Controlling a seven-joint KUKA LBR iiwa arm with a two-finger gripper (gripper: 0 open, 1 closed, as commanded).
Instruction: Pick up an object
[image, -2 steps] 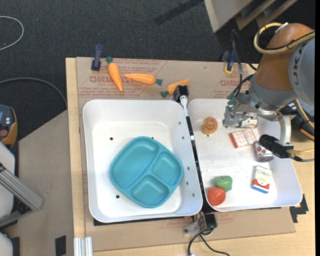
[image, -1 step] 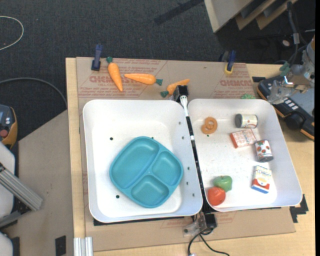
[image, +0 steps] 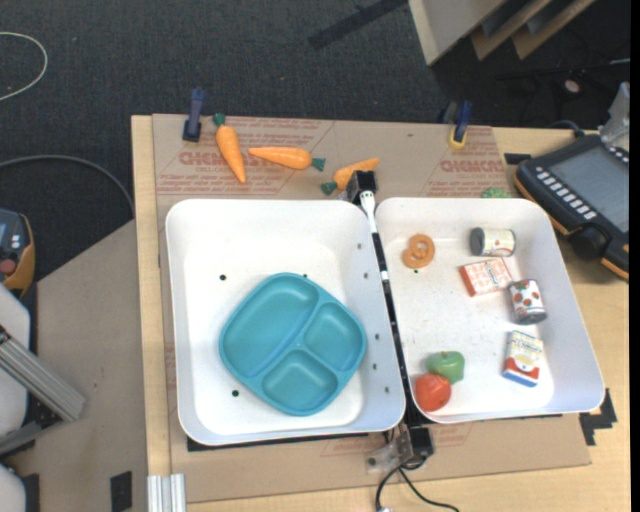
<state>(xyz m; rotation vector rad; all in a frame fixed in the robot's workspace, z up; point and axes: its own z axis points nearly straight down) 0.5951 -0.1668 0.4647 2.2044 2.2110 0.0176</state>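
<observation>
We see a teal divided plate (image: 292, 343) in the left bin (image: 200, 260). The right bin (image: 450, 310) holds a pretzel ring (image: 419, 250), a grey can (image: 493, 241), a pink carton (image: 485, 276) and, touching each other, a green fruit (image: 447, 365) and a red fruit (image: 432, 391).

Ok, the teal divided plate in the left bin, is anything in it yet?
Empty. All three compartments of the teal plate show bare teal plastic; it lies flat in the left bin. The toy foods sit in the right bin.

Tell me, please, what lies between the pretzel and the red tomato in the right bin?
In the camera view, bare white bin floor runs from the pretzel down to the green apple, which sits just above the tomato, touching it.
</observation>
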